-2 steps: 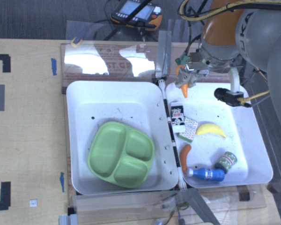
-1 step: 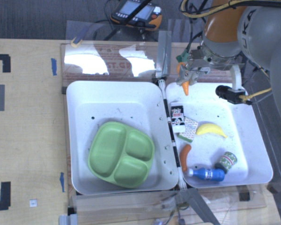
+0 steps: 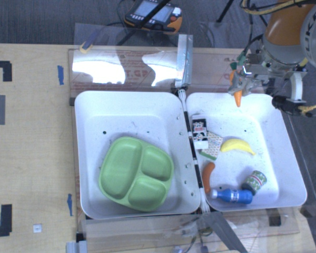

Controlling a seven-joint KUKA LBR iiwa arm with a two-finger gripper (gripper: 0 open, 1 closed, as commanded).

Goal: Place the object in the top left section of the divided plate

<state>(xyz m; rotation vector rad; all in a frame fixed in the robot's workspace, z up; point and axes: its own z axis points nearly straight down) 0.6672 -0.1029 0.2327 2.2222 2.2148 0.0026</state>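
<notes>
hand [image 3: 241, 86], over the far edge of the right bin [image 3: 284, 188]: clenched on a small orange carrot [image 3: 237, 97], which hangs point-down from between the fingers, above the bin's back wall. divided plate [image 3: 136, 172], green, three sections, one item: lies flat in the left bin [image 3: 87, 141], toward its near side; the top left section is the long one on the side nearest the bin's left wall, as judged from this slanted view. risks, judged: the grip looks to be on the carrot's upper end only, so the carrot may swing or slip loose during the carry across the divider between bins; the plate sits rotated, so a release aimed by bin coordinates could land in the wrong section or on a ridge and roll off; a drop from height may bounce the carrot out of the shallow plate. count, right bin floor: one yellow banana [image 3: 237, 146], one blue bottle [image 3: 233, 195], one green can [image 3: 255, 181], one red-orange chilli-like piece [image 3: 207, 175], one small black-and-white carton [image 3: 199, 130], one flat patterned packet [image 3: 213, 144]. bins: two. worktop [image 3: 26, 157]: pale wood with blue tape marks.
</notes>
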